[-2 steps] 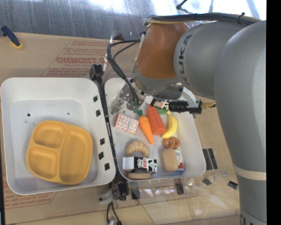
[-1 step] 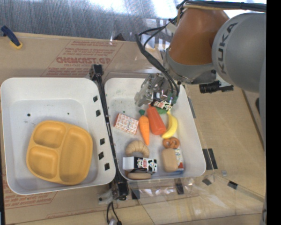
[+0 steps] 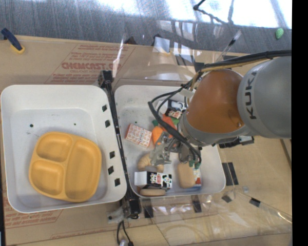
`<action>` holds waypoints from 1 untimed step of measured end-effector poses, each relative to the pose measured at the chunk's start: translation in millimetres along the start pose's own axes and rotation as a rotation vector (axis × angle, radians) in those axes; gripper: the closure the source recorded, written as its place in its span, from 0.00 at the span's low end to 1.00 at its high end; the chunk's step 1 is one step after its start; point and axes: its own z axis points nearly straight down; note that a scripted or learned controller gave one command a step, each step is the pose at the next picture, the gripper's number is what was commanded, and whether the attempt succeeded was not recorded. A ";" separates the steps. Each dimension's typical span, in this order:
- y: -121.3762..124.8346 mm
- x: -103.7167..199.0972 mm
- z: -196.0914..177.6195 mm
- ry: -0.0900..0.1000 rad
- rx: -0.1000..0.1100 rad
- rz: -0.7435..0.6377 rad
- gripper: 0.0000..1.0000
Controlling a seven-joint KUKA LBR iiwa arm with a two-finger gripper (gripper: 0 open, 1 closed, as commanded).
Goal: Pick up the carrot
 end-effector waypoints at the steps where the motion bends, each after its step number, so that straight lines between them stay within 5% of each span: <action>1: 60.4 23.0 -63.2 -0.011 -0.003 0.242 1.00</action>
